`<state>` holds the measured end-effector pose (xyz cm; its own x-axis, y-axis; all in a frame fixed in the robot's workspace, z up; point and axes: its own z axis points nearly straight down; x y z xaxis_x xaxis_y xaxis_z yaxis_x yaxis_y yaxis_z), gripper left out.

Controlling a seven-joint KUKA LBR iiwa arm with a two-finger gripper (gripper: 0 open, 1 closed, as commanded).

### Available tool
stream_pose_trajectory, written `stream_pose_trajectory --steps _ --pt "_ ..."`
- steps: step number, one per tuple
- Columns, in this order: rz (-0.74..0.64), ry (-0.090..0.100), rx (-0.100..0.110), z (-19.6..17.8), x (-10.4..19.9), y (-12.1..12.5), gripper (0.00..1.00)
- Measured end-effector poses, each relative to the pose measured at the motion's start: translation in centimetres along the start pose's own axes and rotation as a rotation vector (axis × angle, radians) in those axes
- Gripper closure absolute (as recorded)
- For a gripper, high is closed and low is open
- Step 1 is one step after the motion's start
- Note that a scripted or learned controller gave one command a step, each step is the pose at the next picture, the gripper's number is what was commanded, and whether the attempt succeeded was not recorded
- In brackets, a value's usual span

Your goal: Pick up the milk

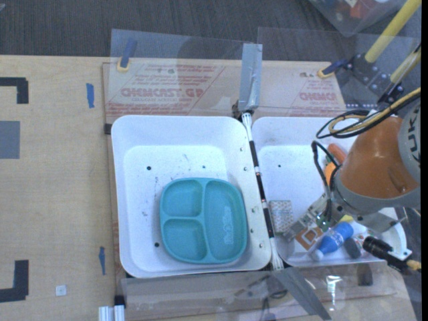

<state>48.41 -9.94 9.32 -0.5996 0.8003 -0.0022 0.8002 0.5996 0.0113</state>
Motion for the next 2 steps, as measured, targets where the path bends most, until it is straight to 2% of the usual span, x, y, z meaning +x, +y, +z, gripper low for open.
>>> stream_pose_trajectory --steps 1,2 --pt "0.004 -0.006 -0.008 -1.3 -0.2 0.1 1.00" --pt "0.157 -0.001 0.010 -9.1 2.7 6.7 1.00"
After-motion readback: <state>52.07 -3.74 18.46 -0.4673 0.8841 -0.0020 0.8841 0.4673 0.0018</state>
